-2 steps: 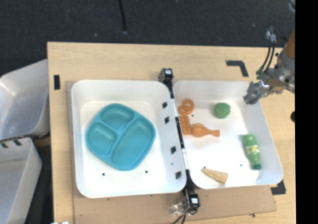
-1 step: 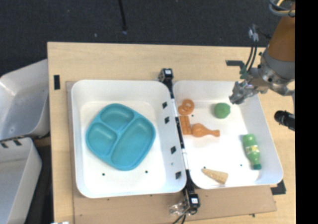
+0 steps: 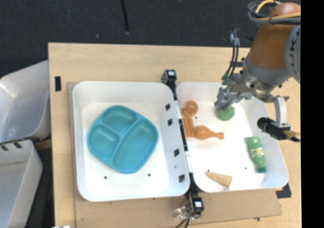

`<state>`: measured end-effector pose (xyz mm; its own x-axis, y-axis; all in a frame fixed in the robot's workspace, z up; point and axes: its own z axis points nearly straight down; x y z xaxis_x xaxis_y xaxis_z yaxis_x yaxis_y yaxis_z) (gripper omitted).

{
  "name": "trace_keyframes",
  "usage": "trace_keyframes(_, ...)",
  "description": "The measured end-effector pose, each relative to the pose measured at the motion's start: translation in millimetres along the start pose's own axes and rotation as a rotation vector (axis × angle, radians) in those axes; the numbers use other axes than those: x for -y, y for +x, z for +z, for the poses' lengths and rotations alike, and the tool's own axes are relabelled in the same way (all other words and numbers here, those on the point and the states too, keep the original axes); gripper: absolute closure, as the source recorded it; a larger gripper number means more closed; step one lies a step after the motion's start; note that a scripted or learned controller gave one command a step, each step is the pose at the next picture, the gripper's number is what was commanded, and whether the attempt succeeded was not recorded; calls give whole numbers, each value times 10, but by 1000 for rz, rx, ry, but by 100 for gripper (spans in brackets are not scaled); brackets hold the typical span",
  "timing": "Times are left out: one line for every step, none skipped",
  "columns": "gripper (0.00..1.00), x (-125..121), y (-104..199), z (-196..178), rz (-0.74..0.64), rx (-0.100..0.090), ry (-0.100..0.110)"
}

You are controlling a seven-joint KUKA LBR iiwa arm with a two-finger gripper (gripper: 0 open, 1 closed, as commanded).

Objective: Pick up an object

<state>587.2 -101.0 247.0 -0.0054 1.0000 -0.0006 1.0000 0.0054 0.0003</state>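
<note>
I see the bench [image 3: 61,121] with its two white bins; the left bin [image 3: 81,181], well away from the fingers, holds a teal divided plate [image 3: 123,138]. In the right bin [image 3: 273,179] the arm [image 3: 271,45] has its gripper [image 3: 224,104] down on a small green object [image 3: 226,113], which sits just under the fingertips. I cannot tell whether the fingers are spread or pinching it. Near them to the left lie an orange ring [image 3: 190,108] and an orange bottle-shaped toy [image 3: 206,133]; a green bottle [image 3: 256,153] and a tan cone [image 3: 219,178] lie farther off below.
</note>
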Motion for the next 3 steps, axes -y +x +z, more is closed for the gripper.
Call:
trace_keyframes(100,10,518,114,0,-1,0)
trace_keyframes(100,41,959,166,1,0,0)
trace_keyframes(100,80,1562,181,-2,-2,1)
